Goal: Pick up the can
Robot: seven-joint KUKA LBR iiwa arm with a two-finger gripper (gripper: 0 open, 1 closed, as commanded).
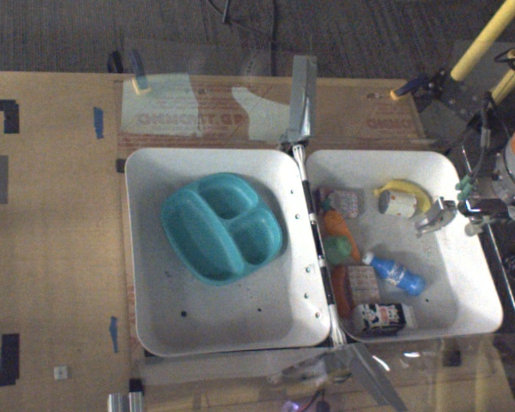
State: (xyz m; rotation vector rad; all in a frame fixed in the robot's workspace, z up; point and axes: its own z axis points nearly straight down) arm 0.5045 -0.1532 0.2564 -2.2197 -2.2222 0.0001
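A small white can-like cylinder (401, 202) with a reddish mark lies in the right bin (472, 303), tucked against the inner curve of a yellow banana (412, 190). My gripper (434, 218) hovers just right of and slightly below it, near the bin's right side, with the arm coming in from the right edge. Nothing shows in the gripper, and a small gap separates it from the cylinder.
Along the right bin's left wall lie a greyish packet (344, 201), a carrot (336, 224), a green item (339, 250) and a small box (360, 283). A blue bottle (396, 274) and a milk carton (380, 317) lie nearer the front. The left bin (154, 316) holds a teal divided plate (222, 227).
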